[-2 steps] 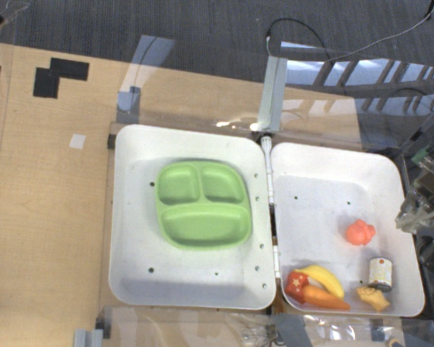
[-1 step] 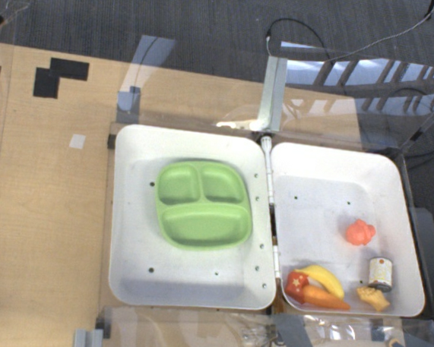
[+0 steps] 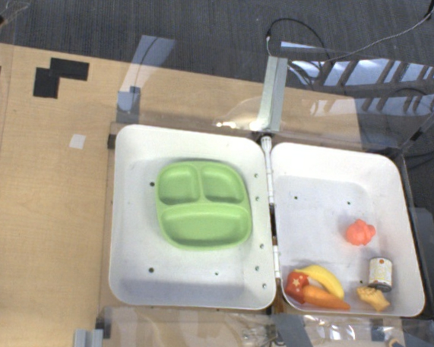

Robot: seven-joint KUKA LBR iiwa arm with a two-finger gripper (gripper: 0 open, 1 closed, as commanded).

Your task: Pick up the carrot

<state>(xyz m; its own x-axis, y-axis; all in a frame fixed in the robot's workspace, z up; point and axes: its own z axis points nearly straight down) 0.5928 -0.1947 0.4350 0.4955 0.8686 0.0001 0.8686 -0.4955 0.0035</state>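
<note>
Carrot (image 3: 325, 298) low in right bin (image 3: 317, 205)

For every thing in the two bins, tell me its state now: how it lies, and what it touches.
Green plate: flat in the left bin, nothing on it.
Carrot: lying flat at the right bin's front edge, touching the banana and the red piece.
Banana: lying on its side, just behind the carrot.
Red piece: against the carrot's left end.
Pink thing: alone, apart from the rest.
Small can: on its side.

I'm seeing even, bright overhead light washing out the white bins (image 3: 338, 181); glare is streaking the clear panels (image 3: 237, 121), shadows are staying soft, and focus is looking slightly soft.
</note>
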